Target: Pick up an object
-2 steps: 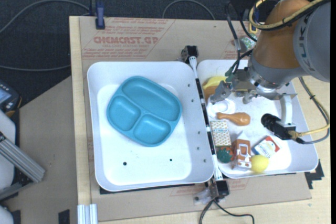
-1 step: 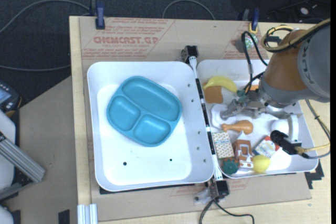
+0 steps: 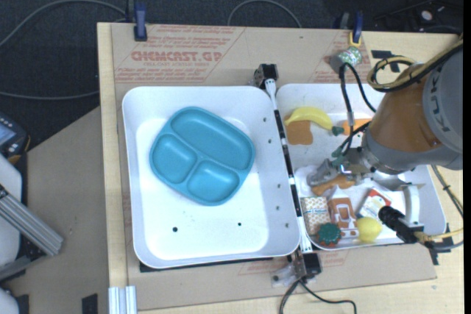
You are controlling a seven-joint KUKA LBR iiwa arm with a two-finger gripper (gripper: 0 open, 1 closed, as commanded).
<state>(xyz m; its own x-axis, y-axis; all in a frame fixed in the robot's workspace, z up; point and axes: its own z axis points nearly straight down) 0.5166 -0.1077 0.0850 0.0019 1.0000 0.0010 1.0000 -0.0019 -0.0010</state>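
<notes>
Grey metal two-finger pincer (image 3: 324, 174) hangs low in the right white bin (image 3: 316, 94); whether it is spread or pressed together cannot be told. Just beside it lies a flat orange-and-white card (image 3: 341, 211), with a yellow plastic banana (image 3: 312, 117) farther off. Well apart, the left white bin (image 3: 136, 158) bears a blue three-section plastic plate (image 3: 202, 154).
</notes>
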